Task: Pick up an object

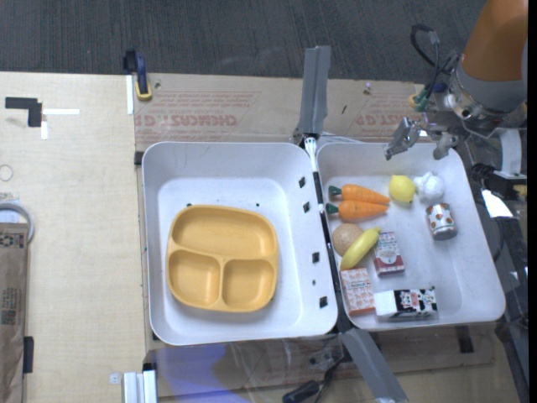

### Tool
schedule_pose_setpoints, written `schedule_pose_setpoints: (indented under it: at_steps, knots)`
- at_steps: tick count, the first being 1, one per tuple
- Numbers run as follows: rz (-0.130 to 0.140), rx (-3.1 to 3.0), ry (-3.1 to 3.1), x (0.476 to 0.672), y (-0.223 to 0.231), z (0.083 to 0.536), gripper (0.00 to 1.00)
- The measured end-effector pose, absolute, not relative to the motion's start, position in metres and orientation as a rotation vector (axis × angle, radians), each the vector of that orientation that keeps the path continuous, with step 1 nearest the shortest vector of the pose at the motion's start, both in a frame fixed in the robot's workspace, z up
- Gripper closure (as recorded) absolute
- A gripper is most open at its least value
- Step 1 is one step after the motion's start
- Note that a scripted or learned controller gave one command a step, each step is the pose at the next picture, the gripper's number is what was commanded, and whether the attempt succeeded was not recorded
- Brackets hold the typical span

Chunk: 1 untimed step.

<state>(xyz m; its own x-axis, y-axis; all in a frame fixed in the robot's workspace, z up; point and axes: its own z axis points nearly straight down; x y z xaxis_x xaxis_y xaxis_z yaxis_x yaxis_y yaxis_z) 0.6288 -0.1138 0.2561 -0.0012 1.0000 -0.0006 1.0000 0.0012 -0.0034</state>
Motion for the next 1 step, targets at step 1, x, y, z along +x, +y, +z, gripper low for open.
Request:
schedule_pose_setpoints:
  at_steps: [1]
  knots:
    - [0.004,-2.215,-2.224,0.6150,-0.1384,0.1335,0.00]
